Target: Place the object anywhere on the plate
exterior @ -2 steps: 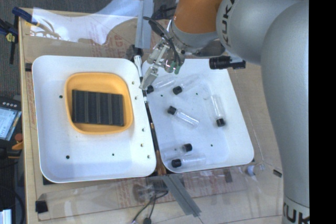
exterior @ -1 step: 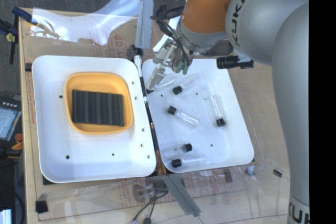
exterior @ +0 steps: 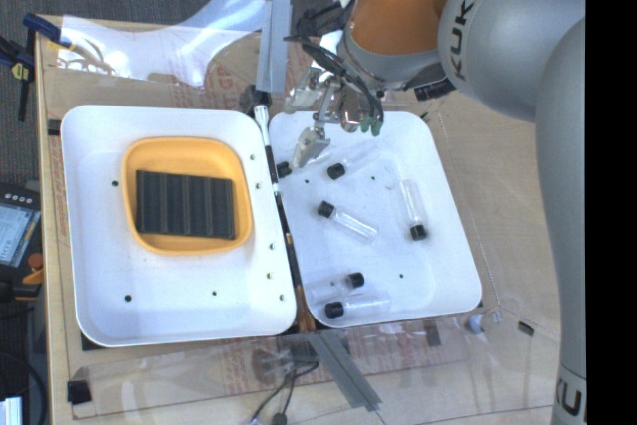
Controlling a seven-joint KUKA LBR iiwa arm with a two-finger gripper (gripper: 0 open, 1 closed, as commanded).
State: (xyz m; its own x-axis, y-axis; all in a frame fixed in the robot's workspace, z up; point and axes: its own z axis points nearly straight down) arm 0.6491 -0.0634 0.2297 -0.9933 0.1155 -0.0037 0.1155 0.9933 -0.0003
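A yellow plate (exterior: 186, 195) with a dark ridged centre lies in the left bin (exterior: 100, 294). Several clear tubes with black caps lie loose in the right bin (exterior: 453, 264): one near the top (exterior: 354, 157), one in the middle (exterior: 347, 222), one at the right (exterior: 411, 201), and more near the front (exterior: 356, 307). My gripper (exterior: 317, 129) hangs over the right bin's far left corner, just above and left of the top tube. It is to the right of the plate, past the wall between the bins.
A grey bar (exterior: 273, 40) and crumpled clear plastic (exterior: 199, 40) lie behind the bins. A small black piece (exterior: 283, 170) sits by the dividing wall. The bulky arm (exterior: 468, 5) overhangs the right bin's far edge. Metal strips (exterior: 348, 378) lie at the bench front.
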